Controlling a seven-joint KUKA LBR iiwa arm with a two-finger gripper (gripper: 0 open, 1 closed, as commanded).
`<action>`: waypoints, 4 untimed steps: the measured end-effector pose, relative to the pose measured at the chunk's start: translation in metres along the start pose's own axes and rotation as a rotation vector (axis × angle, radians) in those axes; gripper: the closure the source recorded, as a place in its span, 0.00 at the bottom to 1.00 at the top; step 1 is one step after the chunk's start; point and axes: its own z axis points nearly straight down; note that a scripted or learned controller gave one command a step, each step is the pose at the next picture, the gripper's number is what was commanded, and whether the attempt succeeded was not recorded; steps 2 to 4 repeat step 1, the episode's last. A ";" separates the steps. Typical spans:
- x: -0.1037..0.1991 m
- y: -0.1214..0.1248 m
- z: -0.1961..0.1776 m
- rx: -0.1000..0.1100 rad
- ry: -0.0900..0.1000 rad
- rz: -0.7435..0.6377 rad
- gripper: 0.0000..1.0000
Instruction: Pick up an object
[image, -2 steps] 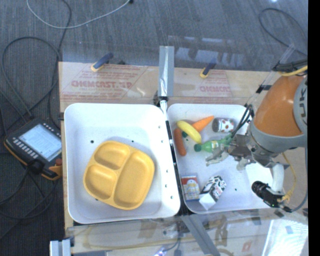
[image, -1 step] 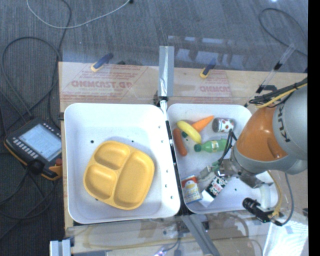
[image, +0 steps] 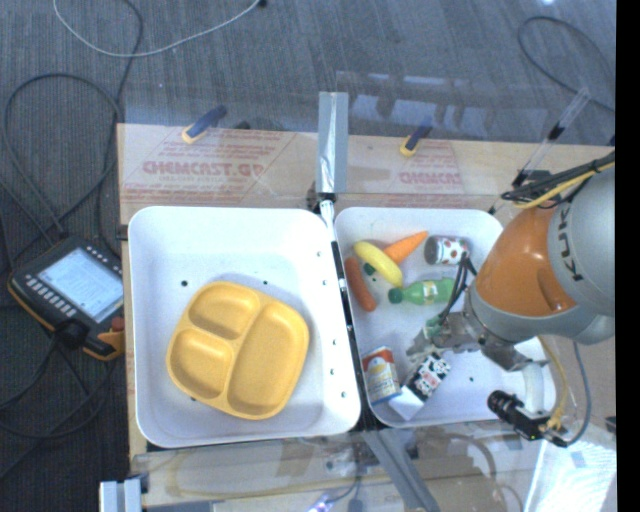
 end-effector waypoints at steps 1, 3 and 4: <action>0.045 0.016 -0.152 0.018 -0.001 0.096 1.00; 0.045 0.016 -0.152 0.018 -0.001 0.096 1.00; 0.045 0.016 -0.152 0.018 -0.001 0.096 1.00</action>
